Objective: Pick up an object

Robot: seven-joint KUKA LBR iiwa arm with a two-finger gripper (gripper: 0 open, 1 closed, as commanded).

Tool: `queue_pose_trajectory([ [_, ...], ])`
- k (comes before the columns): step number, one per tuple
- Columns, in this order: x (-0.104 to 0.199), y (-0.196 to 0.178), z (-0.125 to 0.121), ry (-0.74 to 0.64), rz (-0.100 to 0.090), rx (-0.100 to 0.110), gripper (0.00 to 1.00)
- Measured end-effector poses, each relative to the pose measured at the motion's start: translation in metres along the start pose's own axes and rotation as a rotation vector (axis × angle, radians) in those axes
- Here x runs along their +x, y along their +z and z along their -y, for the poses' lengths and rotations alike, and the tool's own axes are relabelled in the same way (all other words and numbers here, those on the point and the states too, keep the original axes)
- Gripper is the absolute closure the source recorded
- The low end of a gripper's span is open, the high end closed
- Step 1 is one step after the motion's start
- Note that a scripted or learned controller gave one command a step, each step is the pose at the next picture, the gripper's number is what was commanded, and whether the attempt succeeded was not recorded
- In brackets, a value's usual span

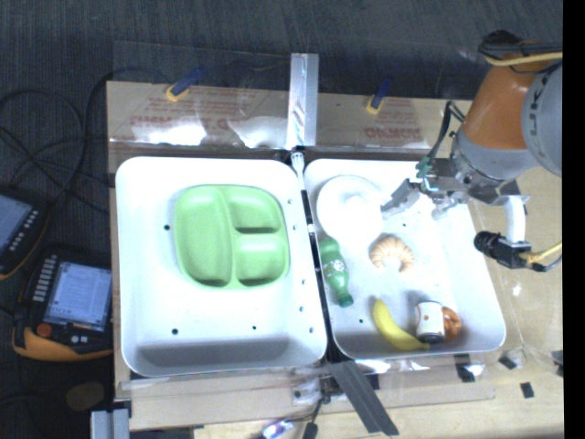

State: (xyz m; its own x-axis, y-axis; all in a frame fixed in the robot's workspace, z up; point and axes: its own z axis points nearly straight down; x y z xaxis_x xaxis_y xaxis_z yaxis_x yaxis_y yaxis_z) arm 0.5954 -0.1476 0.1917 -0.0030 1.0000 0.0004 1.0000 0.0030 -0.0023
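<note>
Two bins (128, 245); gripper (422, 197) above croissant (391, 251).

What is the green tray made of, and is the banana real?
The green tray looks like moulded plastic: even matte colour, rounded compartments. The banana is probably a plastic toy, smooth and evenly yellow, though the view is too small to be sure.

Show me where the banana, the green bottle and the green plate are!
banana (395, 327), camera view, middle of its yellow curve
green bottle (335, 270), camera view, middle of its body
green plate (210, 236), camera view, floor of its big left compartment
</note>
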Motion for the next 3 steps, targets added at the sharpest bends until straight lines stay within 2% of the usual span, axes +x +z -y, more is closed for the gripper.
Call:
queue_pose_trajectory([
  [1, -0.018, 0.102, 0.026, -0.08, 0.003, -0.012, 0.0],
  [2, -0.017, 0.094, 0.026, -0.081, 0.001, -0.012, 1.0],
  [3, 0.08, 0.009, 0.029, 0.1, 0.001, 0.001, 1.0],
])
